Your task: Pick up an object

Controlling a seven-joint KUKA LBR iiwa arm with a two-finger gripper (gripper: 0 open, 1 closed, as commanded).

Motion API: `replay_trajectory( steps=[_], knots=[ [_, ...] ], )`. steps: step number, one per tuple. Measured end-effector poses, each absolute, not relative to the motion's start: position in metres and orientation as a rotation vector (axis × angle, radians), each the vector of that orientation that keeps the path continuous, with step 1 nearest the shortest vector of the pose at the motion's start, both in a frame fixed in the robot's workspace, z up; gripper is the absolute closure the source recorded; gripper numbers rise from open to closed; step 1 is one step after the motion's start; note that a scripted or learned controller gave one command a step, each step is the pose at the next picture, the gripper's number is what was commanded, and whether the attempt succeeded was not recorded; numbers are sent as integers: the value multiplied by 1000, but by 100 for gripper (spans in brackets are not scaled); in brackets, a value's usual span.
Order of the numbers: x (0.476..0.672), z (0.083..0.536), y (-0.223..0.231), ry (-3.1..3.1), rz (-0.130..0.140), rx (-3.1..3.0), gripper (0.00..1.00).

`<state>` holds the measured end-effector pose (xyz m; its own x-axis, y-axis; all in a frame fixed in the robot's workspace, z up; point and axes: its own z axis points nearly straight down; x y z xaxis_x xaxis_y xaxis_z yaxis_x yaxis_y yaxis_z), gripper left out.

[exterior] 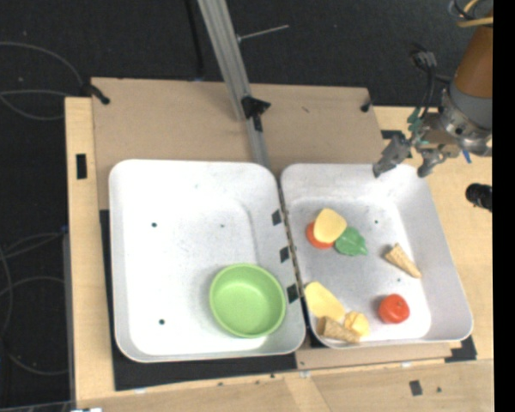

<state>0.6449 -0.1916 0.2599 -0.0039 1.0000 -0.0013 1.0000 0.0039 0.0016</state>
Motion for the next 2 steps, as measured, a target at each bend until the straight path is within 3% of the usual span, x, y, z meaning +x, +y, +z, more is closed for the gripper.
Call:
replay_trajectory(
  steps=[1,2],
  knots=[
    [645,260,-192,2224,-2,2215,0],
    [645,218,-192,2223,-7,2219,0]
  ],
)
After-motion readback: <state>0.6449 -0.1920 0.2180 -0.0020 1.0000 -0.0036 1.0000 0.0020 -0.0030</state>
